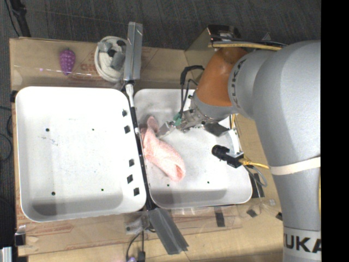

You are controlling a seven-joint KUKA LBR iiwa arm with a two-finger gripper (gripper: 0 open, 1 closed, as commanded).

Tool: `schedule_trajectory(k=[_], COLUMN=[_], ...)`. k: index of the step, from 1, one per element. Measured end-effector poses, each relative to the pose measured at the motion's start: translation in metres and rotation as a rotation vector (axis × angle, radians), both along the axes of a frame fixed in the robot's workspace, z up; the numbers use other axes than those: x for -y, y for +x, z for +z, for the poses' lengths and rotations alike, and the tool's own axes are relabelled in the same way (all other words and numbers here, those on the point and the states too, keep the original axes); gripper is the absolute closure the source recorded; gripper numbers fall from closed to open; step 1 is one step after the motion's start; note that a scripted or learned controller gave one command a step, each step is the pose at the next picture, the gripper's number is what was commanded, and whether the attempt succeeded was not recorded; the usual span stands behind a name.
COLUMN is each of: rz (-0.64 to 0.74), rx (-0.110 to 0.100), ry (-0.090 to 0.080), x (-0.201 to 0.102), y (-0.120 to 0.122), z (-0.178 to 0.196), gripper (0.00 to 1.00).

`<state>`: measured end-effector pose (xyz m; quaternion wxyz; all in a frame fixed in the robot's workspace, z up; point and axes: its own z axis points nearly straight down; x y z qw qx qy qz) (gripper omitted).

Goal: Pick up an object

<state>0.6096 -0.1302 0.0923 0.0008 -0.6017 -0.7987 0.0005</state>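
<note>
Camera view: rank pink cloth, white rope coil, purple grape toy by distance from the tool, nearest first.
From the tool:
1. Pink cloth, right bin, just below and left of it.
2. White rope coil, on the bench above the bins.
3. Purple grape toy, bench, farther left.

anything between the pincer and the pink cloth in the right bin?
Nothing visible. The pincer sits just right of the pink cloth's upper end in the right bin, with bare bin floor between them.
</note>
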Motion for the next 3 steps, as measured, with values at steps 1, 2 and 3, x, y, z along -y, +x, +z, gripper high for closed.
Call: schedule_trajectory(k=[1,2,3], rz=[0.166,0.428,0.023], rx=[0.002,0.001,0.001], ry=[-0.003,0.001,0.000], x=[-0.022,0.024,0.080], y=[-0.056,-0.133,-0.125], z=[0.001,0.000,0.012], gripper=[0.00,0.00,0.00])
